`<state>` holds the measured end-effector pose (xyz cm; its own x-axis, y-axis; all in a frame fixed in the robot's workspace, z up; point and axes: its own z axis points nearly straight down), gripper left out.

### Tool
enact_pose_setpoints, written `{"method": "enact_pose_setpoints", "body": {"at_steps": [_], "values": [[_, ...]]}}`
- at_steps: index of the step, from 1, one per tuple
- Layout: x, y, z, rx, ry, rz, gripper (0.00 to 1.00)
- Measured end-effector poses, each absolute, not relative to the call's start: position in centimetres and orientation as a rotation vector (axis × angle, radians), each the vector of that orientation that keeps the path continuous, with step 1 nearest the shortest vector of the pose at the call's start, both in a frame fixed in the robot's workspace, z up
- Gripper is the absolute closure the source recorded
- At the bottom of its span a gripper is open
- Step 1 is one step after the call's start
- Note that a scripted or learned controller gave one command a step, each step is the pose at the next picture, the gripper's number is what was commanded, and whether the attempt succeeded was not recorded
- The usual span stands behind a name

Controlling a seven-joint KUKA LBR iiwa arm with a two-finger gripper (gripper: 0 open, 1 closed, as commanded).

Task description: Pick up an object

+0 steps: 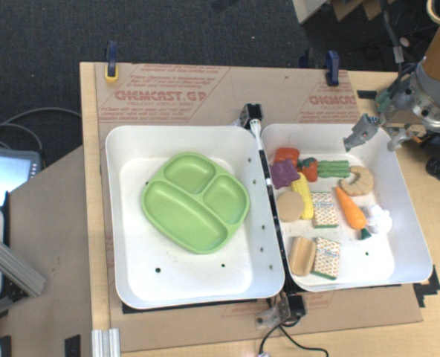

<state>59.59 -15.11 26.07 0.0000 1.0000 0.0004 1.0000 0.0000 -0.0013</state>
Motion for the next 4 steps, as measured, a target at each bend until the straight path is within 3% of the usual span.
{"method": "enact_pose_setpoints", "body": {"at_steps": [1,2,3,4], "values": [[61.1,-19.5,10.7,-2.219,-2.212,0.009,0.00],[58.0,-19.7,9.4,-2.239,-2.242,-0.018,0.00],[54.3,-18.9,8.7,-2.223,-2.221,-0.001,0.00],[54.3,-18.9,9.5,-2.224,-2.221,-0.001,1.00]]}}
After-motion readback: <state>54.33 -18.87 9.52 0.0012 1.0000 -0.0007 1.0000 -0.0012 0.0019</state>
